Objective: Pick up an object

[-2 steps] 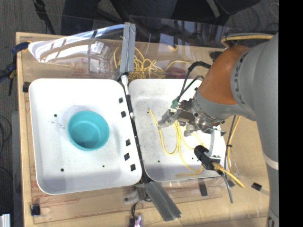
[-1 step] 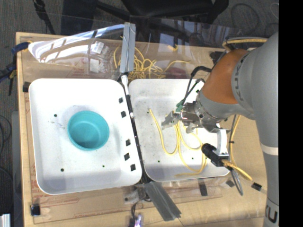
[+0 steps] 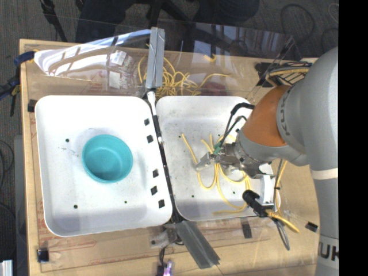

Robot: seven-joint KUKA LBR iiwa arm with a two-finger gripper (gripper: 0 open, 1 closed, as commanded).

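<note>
Several thin yellow strands (image 3: 205, 178) lie loose on the floor of the right bin (image 3: 178, 114), spread from its middle toward its front right corner. My gripper (image 3: 210, 160) reaches in from the right and sits low over the middle of that bin, right among the strands. The grey arm with its orange band (image 3: 265, 125) covers the bin's right side. A small green bit (image 3: 218, 149) shows at the gripper's top. Whether any strand is held cannot be seen.
A teal bowl (image 3: 107, 157) stands upright in the middle of the left bin (image 3: 52, 119). More yellow strands (image 3: 167, 80) lie tangled on the bench behind the bins. Clear plastic sheeting (image 3: 86, 62) sits at the back left.
</note>
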